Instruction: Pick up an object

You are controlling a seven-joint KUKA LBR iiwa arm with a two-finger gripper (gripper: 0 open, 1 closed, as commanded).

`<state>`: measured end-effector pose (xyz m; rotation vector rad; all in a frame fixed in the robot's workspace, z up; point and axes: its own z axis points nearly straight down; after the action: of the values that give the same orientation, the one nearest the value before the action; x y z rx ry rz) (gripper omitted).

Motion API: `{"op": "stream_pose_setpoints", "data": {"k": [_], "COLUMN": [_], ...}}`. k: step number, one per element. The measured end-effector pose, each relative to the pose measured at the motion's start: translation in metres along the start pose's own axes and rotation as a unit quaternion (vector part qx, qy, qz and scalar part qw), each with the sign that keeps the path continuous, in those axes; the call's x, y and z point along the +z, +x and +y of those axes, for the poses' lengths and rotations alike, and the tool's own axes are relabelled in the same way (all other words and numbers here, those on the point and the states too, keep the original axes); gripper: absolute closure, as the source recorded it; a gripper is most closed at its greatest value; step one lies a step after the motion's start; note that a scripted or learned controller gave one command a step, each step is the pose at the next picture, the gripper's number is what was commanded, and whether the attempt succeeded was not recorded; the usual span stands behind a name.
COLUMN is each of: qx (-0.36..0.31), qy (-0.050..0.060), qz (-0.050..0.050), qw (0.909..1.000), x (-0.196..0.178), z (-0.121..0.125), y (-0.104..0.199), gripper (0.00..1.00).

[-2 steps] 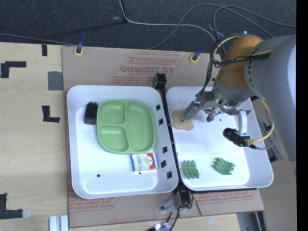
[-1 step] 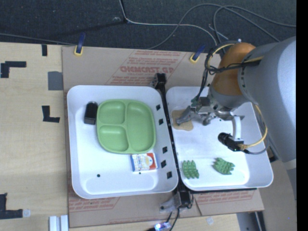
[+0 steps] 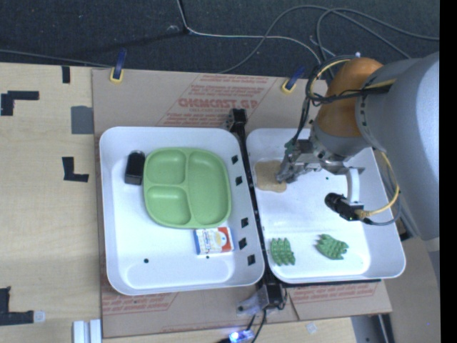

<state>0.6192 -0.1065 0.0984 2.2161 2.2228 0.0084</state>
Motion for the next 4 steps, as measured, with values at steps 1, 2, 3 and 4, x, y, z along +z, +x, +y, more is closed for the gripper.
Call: {"op": "stream_pose_setpoints", "data": {"k": [1, 2, 3, 4], "qx": [0.001, 0.001, 0.001, -0.001], "qy": [0.001, 0.0, 0.001, 0.004], "qz": [-0.001, -0.001, -0.001, -0.001], "qw": [1.0, 1.0, 1.0, 1.0], "x": [-0.048, -0.111, -0.155, -0.139], "z": [-0.008, -0.002, 0.0, -0.003], "y": [0.0, 0.001, 0.001, 0.055], "gripper": [1.0, 1.0, 1.0, 1.0]}}
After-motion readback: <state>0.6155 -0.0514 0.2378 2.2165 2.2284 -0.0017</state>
